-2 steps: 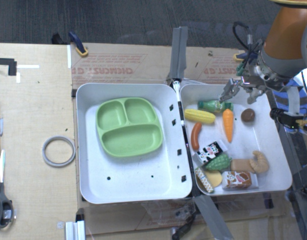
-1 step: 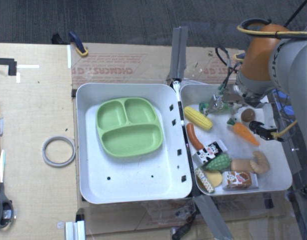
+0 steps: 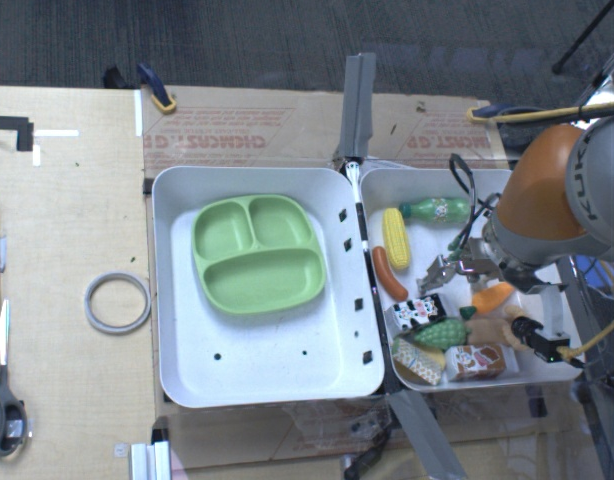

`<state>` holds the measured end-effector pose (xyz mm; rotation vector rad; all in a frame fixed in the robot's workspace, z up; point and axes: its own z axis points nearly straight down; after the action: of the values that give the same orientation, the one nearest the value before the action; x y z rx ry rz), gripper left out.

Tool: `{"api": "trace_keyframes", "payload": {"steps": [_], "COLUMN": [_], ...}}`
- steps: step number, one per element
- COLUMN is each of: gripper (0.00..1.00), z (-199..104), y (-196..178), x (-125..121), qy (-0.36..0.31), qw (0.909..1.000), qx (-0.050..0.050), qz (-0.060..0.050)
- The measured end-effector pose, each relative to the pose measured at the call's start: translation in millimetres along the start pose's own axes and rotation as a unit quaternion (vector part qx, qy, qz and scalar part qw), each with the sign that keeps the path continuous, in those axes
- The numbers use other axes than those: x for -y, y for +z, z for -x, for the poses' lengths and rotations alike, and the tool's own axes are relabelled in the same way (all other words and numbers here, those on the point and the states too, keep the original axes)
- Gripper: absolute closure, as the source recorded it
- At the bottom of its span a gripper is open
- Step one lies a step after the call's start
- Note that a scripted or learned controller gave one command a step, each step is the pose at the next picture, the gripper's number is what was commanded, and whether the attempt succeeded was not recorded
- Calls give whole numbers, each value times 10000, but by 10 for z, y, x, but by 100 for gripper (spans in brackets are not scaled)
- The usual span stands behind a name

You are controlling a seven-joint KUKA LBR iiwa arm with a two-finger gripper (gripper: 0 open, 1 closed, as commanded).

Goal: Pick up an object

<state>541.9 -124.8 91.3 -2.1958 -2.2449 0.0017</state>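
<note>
My gripper (image 3: 442, 273) hangs over the middle of the right bin (image 3: 379, 180), under the arm's orange band. Just left of it lie a yellow corn cob (image 3: 395, 238) and a reddish sausage (image 3: 389, 273). Below it sits a black-and-white patterned piece (image 3: 418, 313), with a green bumpy item (image 3: 440, 333) beside that. A green bottle (image 3: 435, 209) lies at the bin's far side. An orange piece (image 3: 492, 296) shows just right of the gripper. I see nothing held at the gripper's tip.
A brown packet (image 3: 479, 361) and a round cookie-like piece (image 3: 418, 367) lie at the right bin's near edge. The left bin (image 3: 177, 348) holds a green divided plate (image 3: 258, 252). A tape ring (image 3: 118, 301) and scissors (image 3: 5, 413) lie on the bench at left.
</note>
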Motion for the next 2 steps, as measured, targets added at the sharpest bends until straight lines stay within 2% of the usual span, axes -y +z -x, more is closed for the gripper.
{"api": "trace_keyframes", "payload": {"steps": [1,2], "gripper": [0,0], "z": [672,559], "y": [-59,-2], "x": [-454,178], "qy": [375,64], "qw": [9993,10000], "qx": [7,1], "qz": [8,4]}}
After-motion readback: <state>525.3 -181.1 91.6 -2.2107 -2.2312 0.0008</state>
